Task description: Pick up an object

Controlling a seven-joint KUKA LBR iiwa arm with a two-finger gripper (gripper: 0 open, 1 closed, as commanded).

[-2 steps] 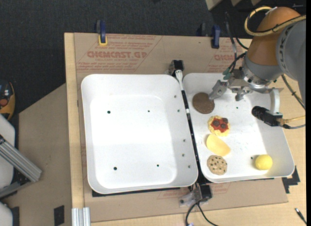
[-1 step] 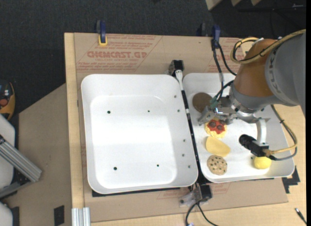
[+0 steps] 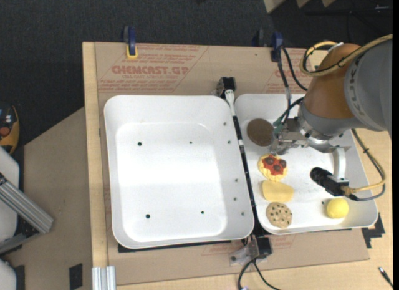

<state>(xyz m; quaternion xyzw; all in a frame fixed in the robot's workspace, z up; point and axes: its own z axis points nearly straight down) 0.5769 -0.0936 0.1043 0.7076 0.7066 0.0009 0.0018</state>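
Five small items crowd the right white bin (image 3: 368, 217): a brown round disc (image 3: 259, 131) at ten o'clock, a red-topped yellow pastry (image 3: 273, 166), a pale yellow block (image 3: 277, 191), a chocolate-chip cookie (image 3: 278, 214) and a yellow ball (image 3: 336, 208). The gripper (image 3: 282, 140) hangs between disc and pastry; how far it is open I cannot tell. It risks closing on nothing or nudging both.

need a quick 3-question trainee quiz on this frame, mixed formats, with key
1. True or false: the cookie lies in the left bin.
2. Which item sits nearest the gripper? A) yellow ball B) brown disc C) cookie
3. Fill in: right below the red-topped pastry in the camera view lies a pale ____ wedge.

Key: 1 false, it is in the right bin; 2 B; 3 yellow.
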